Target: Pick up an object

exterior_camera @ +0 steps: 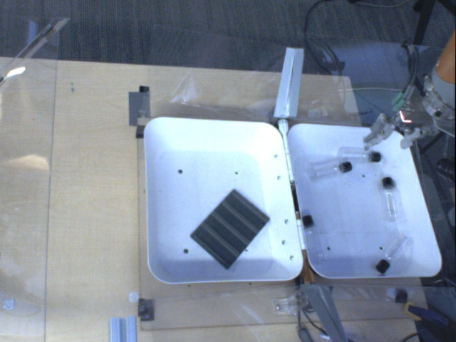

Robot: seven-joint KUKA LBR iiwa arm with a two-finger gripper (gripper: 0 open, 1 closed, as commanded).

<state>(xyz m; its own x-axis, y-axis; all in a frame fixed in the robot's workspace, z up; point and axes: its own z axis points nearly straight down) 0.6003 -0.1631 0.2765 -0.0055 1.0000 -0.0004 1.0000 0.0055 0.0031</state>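
Note:
A dark grey ribbed rectangular pad (230, 228) lies at a slant in the left bin (164, 191). The right bin (427, 255) holds several clear vials with black caps: one near the back left (328, 168), one behind it (358, 154), one at the front right (394, 254). A black cap (307, 220) rests against the bin's left wall. My gripper (392, 132) hangs over the back right corner of the right bin, above the vials. It is open, with nothing between its fingers.
A metal bar (289, 84) stands behind the seam between the bins. Black brackets (140, 105) sit on the wooden bench at the left bin's back corner and front corner (145, 309). Cables run behind the right bin.

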